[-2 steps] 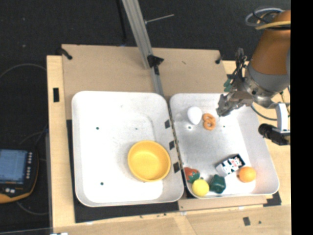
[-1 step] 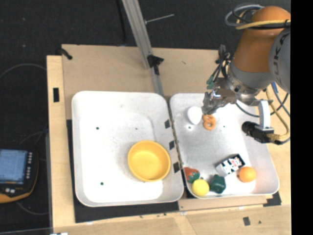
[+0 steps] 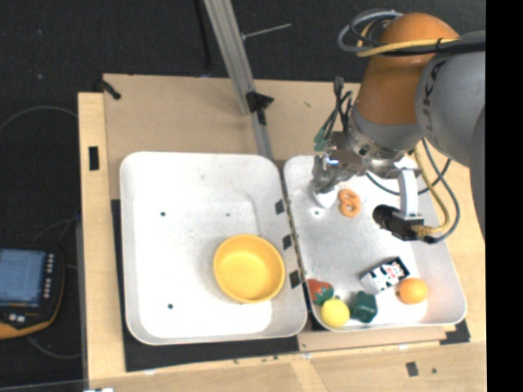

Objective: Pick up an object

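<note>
Camera view | gripper [image 3: 327,188] at 12 o'clock of right bin [image 3: 445,256], finger state cannot be told | pretzel-like orange piece [image 3: 349,202] just at its 3 o'clock | yellow bowl [image 3: 249,268] in left bin [image 3: 155,186], 5 o'clock corner

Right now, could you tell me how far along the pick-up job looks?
Done: the gripper is down in the right bin, at its far left corner. In hand: nothing visibly held; the orange pretzel lies just beside it. Left: gripping and lifting an object, the pretzel being nearest.
</note>
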Available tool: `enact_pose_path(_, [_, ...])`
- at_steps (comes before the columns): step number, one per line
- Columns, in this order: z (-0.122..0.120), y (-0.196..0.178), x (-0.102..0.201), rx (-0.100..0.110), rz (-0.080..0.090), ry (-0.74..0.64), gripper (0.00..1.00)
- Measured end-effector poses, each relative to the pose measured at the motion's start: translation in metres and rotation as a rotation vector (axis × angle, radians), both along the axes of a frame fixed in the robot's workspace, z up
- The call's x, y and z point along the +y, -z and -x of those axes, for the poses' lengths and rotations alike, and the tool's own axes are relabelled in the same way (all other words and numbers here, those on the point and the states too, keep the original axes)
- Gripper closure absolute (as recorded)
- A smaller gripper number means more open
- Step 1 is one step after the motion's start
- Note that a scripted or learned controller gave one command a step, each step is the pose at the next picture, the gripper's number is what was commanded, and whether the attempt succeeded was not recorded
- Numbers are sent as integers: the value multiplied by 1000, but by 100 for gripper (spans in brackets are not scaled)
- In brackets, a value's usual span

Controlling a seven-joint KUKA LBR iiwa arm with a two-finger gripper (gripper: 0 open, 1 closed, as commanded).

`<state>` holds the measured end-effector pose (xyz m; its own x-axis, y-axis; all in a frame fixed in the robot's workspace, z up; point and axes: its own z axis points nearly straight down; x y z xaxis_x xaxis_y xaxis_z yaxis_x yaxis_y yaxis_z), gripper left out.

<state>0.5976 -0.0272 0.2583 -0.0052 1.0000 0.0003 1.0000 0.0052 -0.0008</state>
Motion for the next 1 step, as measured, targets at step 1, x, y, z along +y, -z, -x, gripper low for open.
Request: enact_pose_path(1, [-14,-4,49,-3,-1,-2,100])
